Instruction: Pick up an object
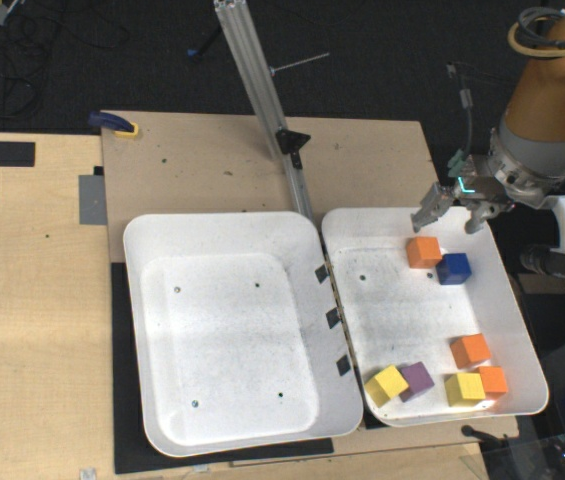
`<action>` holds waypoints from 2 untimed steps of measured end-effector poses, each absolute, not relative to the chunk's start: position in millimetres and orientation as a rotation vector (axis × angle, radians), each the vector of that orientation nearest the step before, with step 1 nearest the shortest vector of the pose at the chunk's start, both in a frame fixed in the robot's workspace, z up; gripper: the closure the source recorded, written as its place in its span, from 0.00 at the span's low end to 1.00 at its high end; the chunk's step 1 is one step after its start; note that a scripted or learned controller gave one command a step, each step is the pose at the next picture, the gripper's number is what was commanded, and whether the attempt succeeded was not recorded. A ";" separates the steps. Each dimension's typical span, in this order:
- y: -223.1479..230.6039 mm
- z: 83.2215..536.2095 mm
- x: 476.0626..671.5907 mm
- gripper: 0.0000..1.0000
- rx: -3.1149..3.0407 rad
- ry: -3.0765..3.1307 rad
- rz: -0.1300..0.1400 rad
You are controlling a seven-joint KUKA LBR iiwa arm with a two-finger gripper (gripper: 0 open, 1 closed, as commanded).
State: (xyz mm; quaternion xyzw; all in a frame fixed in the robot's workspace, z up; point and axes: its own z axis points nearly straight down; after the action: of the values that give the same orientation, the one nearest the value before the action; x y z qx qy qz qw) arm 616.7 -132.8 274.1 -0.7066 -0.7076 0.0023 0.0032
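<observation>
The right bin (pixel 382 313) holds several small blocks. An orange block (pixel 423 252) and a blue block (pixel 453 268) sit side by side near its far edge. Along the near edge lie a yellow block (pixel 387 383), a purple block (pixel 417 378), another yellow block (pixel 465 389) and two orange blocks (pixel 470 350) (pixel 494 380). My gripper (pixel 453 212) hovers over the far right of this bin, just above and behind the orange and blue pair. Its fingers are spread open with nothing between them.
The left bin (pixel 222 328) lies beside the right one, joined by black clips (pixel 332 318). A slanted aluminium rail (pixel 262 88) rises behind the bins. A blue and yellow clamp (pixel 114 123) sits at the board's far left corner.
</observation>
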 end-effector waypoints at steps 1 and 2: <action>-132.9 276.7 617.4 0.00 -2.217 -2.222 0.003; -133.3 211.7 616.3 0.00 -2.216 -2.215 0.009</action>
State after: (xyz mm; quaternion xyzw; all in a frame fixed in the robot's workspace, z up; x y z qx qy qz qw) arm 616.3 -133.3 211.7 -0.7072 -0.7070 0.0029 0.0041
